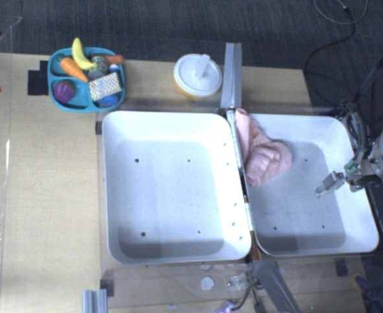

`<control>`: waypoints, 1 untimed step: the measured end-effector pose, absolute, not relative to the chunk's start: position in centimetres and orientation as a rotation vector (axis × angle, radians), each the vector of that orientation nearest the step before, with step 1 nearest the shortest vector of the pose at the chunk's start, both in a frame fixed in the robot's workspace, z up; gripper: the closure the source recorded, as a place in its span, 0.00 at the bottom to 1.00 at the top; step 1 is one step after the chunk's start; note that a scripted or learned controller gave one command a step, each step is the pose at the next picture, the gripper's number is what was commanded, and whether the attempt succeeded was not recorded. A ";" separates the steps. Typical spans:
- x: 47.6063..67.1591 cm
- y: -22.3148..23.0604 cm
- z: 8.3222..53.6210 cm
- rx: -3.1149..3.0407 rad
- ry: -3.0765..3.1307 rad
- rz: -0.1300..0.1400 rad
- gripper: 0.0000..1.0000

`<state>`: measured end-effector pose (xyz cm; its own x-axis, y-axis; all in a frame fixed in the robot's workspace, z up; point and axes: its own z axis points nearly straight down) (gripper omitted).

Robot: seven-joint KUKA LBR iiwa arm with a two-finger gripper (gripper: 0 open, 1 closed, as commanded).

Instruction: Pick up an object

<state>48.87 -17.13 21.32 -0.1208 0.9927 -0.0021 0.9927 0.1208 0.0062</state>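
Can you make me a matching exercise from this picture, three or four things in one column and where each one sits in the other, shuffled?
Things:
1. pink cloth
2. banana
3. white lidded cup
4. hand

Places:
A. on the bench behind the bins
B. over the right bin's right side
C. in the blue divided tray
D. in the right bin, against its left wall

Pairs: 1-D, 2-C, 3-A, 4-B
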 end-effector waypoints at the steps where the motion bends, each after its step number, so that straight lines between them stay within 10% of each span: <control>1: 56.3 -13.1 13.4 1.914 2.486 0.004 0.00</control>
<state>56.28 -13.08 13.45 -0.2557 0.9668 -0.0019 0.9667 0.2557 0.0050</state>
